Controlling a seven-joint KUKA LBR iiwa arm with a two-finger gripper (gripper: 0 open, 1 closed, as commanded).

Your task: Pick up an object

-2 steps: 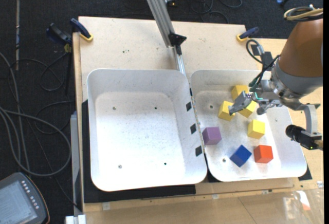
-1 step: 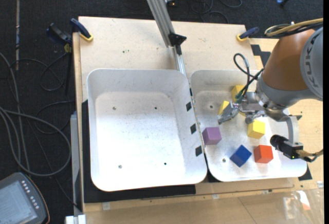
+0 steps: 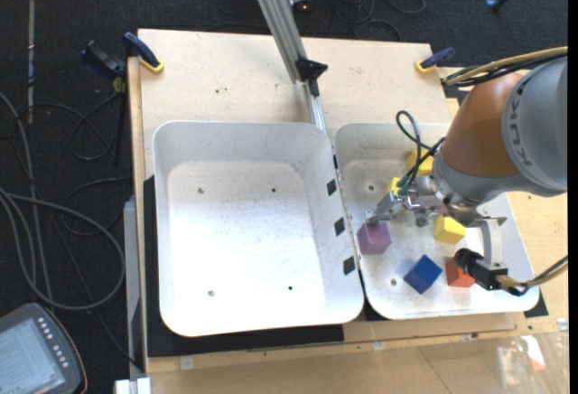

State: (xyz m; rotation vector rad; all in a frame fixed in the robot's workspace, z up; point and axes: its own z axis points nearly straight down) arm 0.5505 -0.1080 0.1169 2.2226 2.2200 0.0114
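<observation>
In the right bin (image 3: pixel 384 153) lie a purple block (image 3: pixel 374 237), a blue block (image 3: pixel 423 275), a yellow block (image 3: pixel 449 229) and an orange-red block (image 3: pixel 459 273). Another yellow piece (image 3: pixel 398 187) shows beside the wrist. My gripper (image 3: pixel 397 210) hangs low over the bin, just above and to the right of the purple block. Its fingers are small and blurred against the bin floor. The grey arm with its orange band (image 3: pixel 483 139) covers the bin's right part.
The left bin (image 3: pixel 181 148) sits beside the right one, a raised divider (image 3: pixel 339 220) between them. A slanted metal pole (image 3: pixel 275 8) crosses the back of the bench. Clamps (image 3: pixel 144 53) hold the board's far corners. A black cable (image 3: pixel 411 130) loops near the wrist.
</observation>
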